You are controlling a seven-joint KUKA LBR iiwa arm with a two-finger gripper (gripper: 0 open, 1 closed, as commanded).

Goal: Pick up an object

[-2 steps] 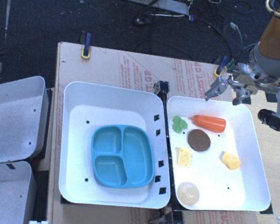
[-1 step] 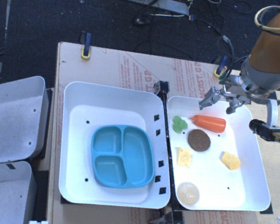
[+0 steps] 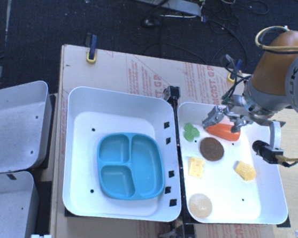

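Note:
My gripper (image 3: 226,121) hangs over the back of the right bin (image 3: 268,203), its fingers spread apart. Directly beneath and between them lies an orange-red carrot-like piece (image 3: 224,132) on the bin floor; I cannot tell whether the fingers touch it. A small green piece (image 3: 191,132) lies to its left. A brown round cookie (image 3: 211,149) sits just in front of the carrot. Further forward are a yellow cheese slab (image 3: 196,167), a yellow chunk (image 3: 245,171) at the right, and a pale round disc (image 3: 200,205) near the front.
The left bin (image 3: 76,187) holds a blue divided plate (image 3: 130,166). A black divider strip (image 3: 175,146) runs between the bins. A black cable fitting (image 3: 266,152) hangs off the arm over the right bin's right side. Yellow clamps (image 3: 91,56) stand at the bench's back edge.

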